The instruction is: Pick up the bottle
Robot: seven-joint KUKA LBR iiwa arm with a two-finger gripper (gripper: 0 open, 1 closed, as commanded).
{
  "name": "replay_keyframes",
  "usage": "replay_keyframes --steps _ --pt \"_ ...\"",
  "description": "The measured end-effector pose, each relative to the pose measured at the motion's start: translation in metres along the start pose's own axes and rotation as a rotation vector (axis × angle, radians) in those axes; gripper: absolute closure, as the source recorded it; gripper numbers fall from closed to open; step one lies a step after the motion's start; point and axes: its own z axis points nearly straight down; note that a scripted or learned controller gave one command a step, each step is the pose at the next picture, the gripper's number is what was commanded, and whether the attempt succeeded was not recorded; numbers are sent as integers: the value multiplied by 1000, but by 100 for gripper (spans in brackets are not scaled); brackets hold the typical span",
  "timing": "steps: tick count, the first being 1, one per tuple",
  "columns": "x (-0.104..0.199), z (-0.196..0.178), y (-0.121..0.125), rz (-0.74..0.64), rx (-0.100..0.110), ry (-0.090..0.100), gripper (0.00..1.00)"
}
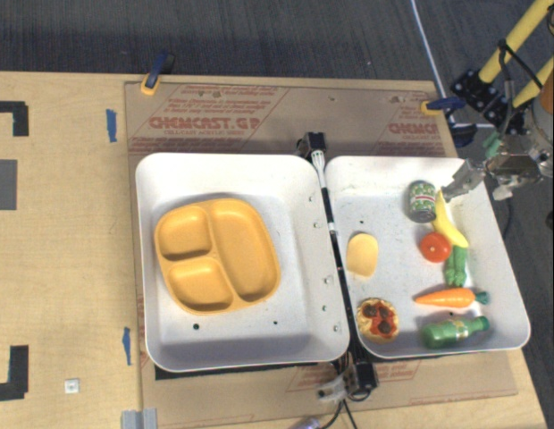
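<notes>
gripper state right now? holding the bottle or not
gripper: cannot be told; it sits at the right bin's far edge, not holding the green bottle, which lies at the near edge.

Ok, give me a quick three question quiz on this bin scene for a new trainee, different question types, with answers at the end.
1. True or false: the green bottle lies on its side in the right bin.
2. Multiple choice: what sits in the left bin? A) a blue bowl B) a yellow divided tray C) a red cup
3. Fill in: the orange item just above the bottle in the picture is a ____.

Key
1. True; it lies near the bin's front right corner.
2. B
3. carrot

Bonus note: the gripper is at the bin's far right side near the can, away from the bottle.
</notes>
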Motion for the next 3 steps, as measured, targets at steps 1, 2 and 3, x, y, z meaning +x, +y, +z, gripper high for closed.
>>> replay_keyframes --steps 1,2,3 --pt "0 -10 1 -1 -2 -1 100" --pt "87 81 -23 -152 2 2 100" --pt "70 157 -95 -356 2 2 100"
